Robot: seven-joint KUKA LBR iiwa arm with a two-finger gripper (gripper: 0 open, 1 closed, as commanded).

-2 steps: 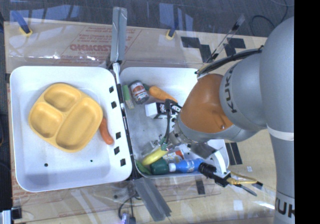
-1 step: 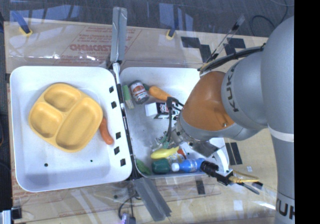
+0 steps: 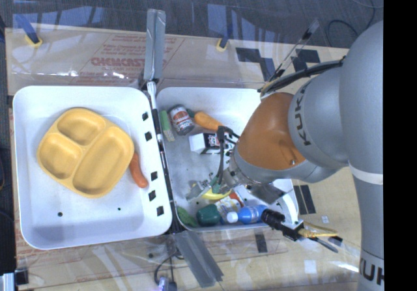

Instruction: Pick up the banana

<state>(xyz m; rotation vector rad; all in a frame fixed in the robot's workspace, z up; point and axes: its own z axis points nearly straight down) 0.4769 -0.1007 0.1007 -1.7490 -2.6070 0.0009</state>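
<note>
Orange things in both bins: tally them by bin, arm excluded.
Left bin: 1, an orange carrot-like piece beside the yellow divided plate.
Right bin: 1, an orange carrot-like piece next to the can.
Total: 2

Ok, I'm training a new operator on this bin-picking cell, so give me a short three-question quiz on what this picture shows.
1. True or false: the yellow divided plate lies in the left bin.
2. Which bin is the gripper down in? A) left B) right
3. Fill in: beside the plate's right edge lies an orange ____.

Key
1. True.
2. B. The gripper is down in the right bin, close over the banana among the clutter; a blue bottle lies nearby.
3. Carrot.
</note>
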